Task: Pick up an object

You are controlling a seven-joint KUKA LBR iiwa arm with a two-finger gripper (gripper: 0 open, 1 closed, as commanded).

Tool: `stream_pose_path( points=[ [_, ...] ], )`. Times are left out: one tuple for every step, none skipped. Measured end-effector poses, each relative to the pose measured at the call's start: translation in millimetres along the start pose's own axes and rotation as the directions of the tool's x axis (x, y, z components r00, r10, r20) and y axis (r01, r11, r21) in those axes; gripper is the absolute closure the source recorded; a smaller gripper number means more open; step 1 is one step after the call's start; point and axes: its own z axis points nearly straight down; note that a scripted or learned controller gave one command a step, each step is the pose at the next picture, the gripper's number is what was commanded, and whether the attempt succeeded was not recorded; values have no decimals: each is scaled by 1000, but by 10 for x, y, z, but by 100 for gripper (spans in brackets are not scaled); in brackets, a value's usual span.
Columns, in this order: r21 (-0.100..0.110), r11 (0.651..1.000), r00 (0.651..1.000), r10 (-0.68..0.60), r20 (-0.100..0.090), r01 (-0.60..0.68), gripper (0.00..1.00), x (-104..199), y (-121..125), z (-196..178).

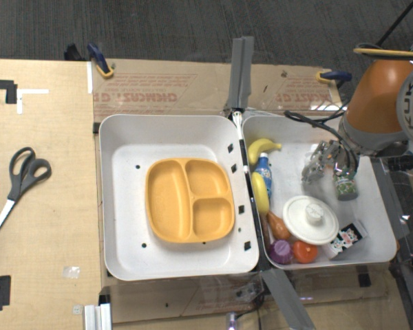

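Two white bins sit side by side on a bench. The left bin [117, 205] holds a yellow divided plate [190, 199]. The right bin [382, 212] holds a banana [260, 170], a small blue-capped bottle [262, 172], a white lid [310, 219], and small purple and orange items at its near edge. The gripper [328, 162] hangs low over the right bin's far right part, beside a small greenish object [345, 186]; whether its grip is open or closed, I cannot tell.
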Motion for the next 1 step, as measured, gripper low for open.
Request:
stream_pose_path(
  points=[
    [0,1000,1000,-1,0,1,0,1,4,1]
  ],
)
